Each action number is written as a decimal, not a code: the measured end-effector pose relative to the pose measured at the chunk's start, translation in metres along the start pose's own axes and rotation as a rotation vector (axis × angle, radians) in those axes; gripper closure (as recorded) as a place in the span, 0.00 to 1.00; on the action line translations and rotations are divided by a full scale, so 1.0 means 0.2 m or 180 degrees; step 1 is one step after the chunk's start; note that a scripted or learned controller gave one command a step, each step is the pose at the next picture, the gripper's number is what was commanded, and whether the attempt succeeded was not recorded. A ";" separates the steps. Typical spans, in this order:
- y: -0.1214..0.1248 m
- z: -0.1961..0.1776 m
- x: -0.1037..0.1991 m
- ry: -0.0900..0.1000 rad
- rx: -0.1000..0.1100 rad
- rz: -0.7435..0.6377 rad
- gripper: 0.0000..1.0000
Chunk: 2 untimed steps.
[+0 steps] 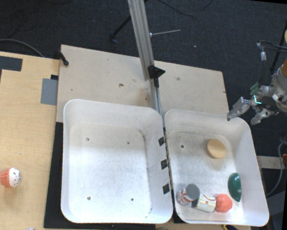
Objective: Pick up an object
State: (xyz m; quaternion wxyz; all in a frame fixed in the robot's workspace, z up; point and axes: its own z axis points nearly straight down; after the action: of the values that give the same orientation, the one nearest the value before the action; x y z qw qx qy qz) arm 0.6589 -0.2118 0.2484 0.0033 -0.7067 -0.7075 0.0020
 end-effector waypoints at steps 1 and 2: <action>0.00 -0.02 0.00 -0.0005 -0.0013 -0.0011 0.00; 0.05 0.27 0.00 -0.0001 -0.0001 -0.0010 0.00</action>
State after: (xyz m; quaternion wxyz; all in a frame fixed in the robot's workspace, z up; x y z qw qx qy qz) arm 0.6687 -0.2126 0.1949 0.0031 -0.7056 -0.7086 0.0019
